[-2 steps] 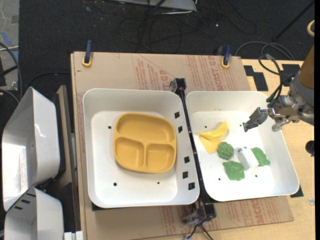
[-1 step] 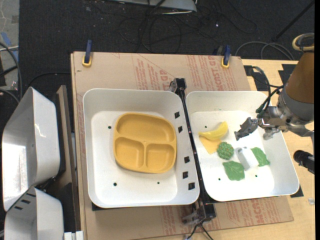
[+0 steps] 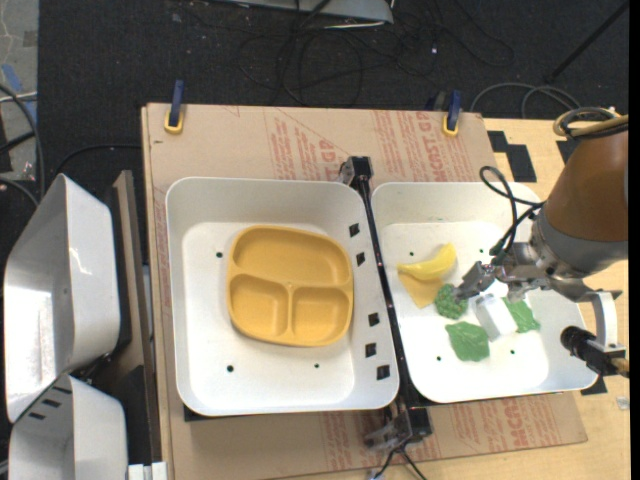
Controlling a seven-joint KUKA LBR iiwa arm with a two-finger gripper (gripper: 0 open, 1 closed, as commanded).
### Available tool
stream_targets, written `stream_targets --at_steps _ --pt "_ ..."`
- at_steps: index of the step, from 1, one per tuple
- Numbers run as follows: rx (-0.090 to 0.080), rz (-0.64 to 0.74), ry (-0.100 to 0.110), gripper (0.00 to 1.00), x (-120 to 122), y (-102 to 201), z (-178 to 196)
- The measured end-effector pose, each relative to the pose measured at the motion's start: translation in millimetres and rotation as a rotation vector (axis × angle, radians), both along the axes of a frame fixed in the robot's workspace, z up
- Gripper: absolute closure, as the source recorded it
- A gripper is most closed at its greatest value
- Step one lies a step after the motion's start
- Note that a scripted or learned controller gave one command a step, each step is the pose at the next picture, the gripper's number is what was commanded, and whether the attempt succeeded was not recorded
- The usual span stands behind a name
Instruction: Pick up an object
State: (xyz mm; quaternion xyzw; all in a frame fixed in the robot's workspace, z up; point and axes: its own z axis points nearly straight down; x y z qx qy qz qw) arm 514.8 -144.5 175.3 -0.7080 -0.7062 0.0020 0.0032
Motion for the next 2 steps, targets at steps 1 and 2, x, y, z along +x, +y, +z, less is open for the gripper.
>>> stream_targets --at_steps 1,2 --pt "-0.003 0.000 -0.010 0.00 0.9 4.5 -59.4" --pt "-0.005 -0.002 -0.015 1.00 2.3 3.6 -46.0"
